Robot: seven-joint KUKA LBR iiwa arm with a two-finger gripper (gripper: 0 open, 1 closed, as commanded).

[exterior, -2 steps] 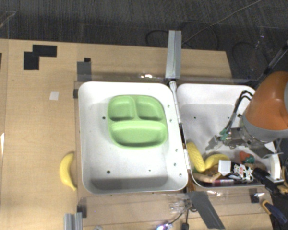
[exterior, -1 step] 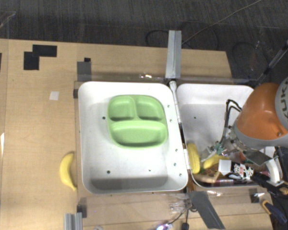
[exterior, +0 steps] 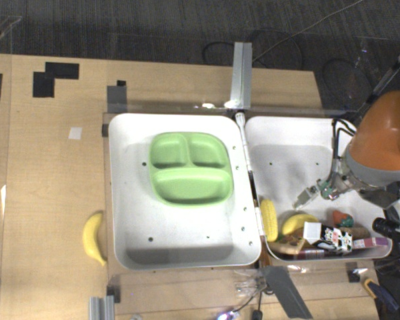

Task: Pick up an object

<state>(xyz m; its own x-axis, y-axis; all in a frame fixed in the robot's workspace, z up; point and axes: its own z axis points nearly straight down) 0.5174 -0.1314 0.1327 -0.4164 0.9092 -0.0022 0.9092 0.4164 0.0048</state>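
Several small objects (exterior: 323,237) crowd the near edge of the right bin (exterior: 287,145): a corn cob (exterior: 269,219) against the divider, a small banana (exterior: 295,223) beside it, then boxes and a marker. Just above them hovers the gripper (exterior: 315,193), fingers spread wide and holding nothing, so the pick seems not yet made; next it likely must descend onto the banana. Behind it the bin floor lies open. Beyond, the left bin (exterior: 130,179) carries a green divided plate (exterior: 189,167).

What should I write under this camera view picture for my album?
Robot arm reaches over the right bin of toys; a green tray sits in the left bin.
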